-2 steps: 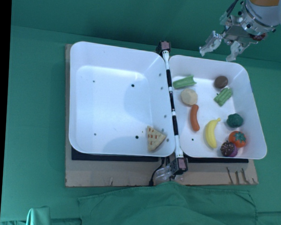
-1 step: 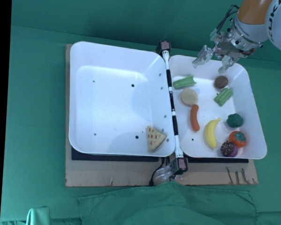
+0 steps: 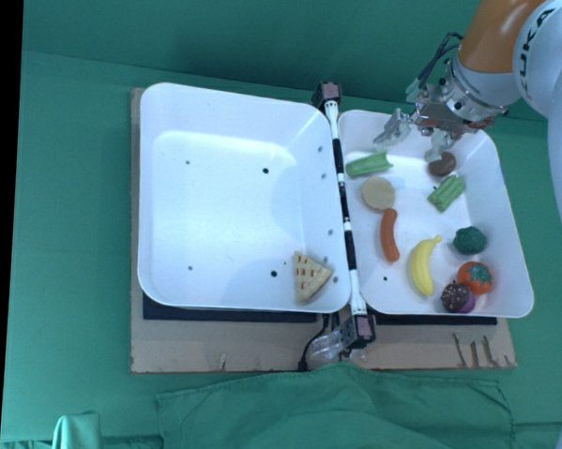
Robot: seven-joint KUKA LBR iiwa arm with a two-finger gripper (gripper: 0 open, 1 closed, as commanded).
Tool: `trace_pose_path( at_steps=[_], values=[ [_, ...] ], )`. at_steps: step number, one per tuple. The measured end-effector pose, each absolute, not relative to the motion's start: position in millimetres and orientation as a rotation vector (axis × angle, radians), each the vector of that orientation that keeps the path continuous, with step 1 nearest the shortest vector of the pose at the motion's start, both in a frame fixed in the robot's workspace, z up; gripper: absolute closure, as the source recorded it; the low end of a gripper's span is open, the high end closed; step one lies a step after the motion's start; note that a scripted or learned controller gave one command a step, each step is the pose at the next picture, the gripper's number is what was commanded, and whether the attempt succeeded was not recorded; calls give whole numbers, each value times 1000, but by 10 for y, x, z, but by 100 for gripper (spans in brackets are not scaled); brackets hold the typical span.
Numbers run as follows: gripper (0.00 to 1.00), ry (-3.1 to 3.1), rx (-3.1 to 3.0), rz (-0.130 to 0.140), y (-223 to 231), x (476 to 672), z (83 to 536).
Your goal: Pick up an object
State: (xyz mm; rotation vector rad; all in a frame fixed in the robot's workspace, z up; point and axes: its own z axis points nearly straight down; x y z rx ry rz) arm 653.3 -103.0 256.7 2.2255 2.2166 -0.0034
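- camera view looks down on two white bins on the green surface (image 3: 75,208); the arm (image 3: 544,45) comes in at the far right.
- the hand (image 3: 419,130) hangs over the far end of the right bin (image 3: 506,231). its fingers (image 3: 395,129) look spread, one pale finger to the left and one to the right, with nothing between them.
- judged from this, nothing is picked up yet: the reach is made, and the descent, the closing and the lift are all left.
- the nearest things to the hand are a small brown piece (image 3: 442,164), just near of its right finger, and a green vegetable stick (image 3: 368,164), just near and left of its left finger. which of them is the target i cannot tell; neither touches the hand as far as i can see.
- a second green stick (image 3: 446,192) lies right of a tan round biscuit (image 3: 378,193); nearer lie a sausage (image 3: 388,234), a banana (image 3: 423,265), a broccoli floret (image 3: 469,240), a tomato (image 3: 475,277) and a dark berry-like fruit (image 3: 458,297).
- the left bin (image 3: 174,119) holds a waffle wedge (image 3: 309,276) at its near right corner, well apart from the hand.
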Motion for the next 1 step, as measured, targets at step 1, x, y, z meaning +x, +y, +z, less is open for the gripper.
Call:
trace_pose_path(
  at_steps=[1],
  values=[
    [0, 2218, 2227, -5, -1018, 6542, 2166]
  ],
)
